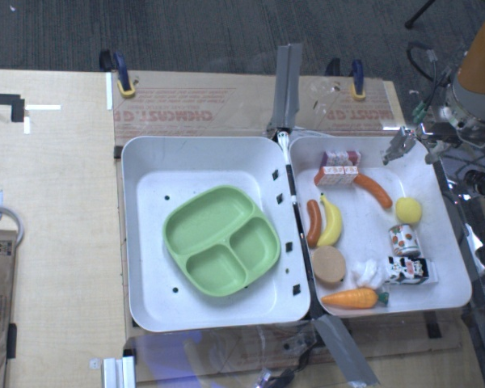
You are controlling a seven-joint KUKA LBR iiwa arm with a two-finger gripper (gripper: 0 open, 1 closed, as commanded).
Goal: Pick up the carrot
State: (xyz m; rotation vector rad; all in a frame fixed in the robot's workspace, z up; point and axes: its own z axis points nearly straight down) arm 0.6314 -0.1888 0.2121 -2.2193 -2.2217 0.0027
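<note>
Carrot (350, 299) is lying on its side along the near edge of the right bin (457, 277), its orange body pointing left and its green stub toward the right, just beside a crumpled white item (365, 273). My gripper (402, 144) is hovering over the far right corner of that bin, well apart from the carrot, and I cannot tell how it is set. My arm (473, 79) is reaching in from the right, grey with the orange band showing near the top edge.

Around the carrot, a round tan disc (329, 265) is sitting just to its upper left, and a black-and-white patterned carton (408, 270) is lying to its right. Further back, a banana (331, 221) is resting against a red sausage (313, 221), an orange sausage-like piece (373, 190) is lying at a slant, and a lemon (408, 210) is sitting beside it. A small pink and white box (338, 169) is standing near the far wall, and a small printed can (402, 238) is standing below the lemon.

The left bin (145, 297) is holding a green divided plate (221, 240) with three compartments. Both bins are sitting on the surface (48, 217).
</note>
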